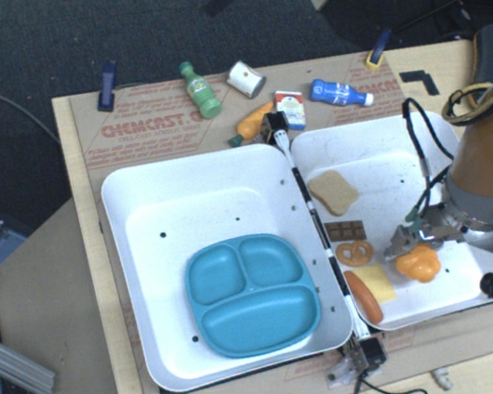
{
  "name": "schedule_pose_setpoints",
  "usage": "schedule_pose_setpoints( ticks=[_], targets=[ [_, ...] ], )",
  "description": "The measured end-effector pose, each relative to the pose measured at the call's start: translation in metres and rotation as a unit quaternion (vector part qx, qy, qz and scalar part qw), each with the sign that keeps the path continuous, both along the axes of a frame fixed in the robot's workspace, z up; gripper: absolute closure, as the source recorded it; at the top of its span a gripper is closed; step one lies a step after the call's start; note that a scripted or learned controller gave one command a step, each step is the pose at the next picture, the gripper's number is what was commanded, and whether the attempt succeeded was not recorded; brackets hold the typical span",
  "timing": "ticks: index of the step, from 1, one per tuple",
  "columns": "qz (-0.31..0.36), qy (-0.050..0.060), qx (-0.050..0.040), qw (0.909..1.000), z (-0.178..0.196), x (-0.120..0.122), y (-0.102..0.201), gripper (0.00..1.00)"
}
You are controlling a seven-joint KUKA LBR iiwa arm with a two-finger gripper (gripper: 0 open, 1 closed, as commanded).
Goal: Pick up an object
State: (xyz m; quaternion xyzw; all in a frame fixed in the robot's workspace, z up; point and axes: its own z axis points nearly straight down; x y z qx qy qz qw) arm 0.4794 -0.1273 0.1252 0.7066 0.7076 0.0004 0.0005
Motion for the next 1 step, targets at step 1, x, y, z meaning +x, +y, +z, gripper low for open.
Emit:
schedule_pose_setpoints(
  ticks=[1],
  targets=[
    [0.001,-0.001,0.0009,1.0000,0.0602,0.0664,0.0608,1.00]
  ],
)
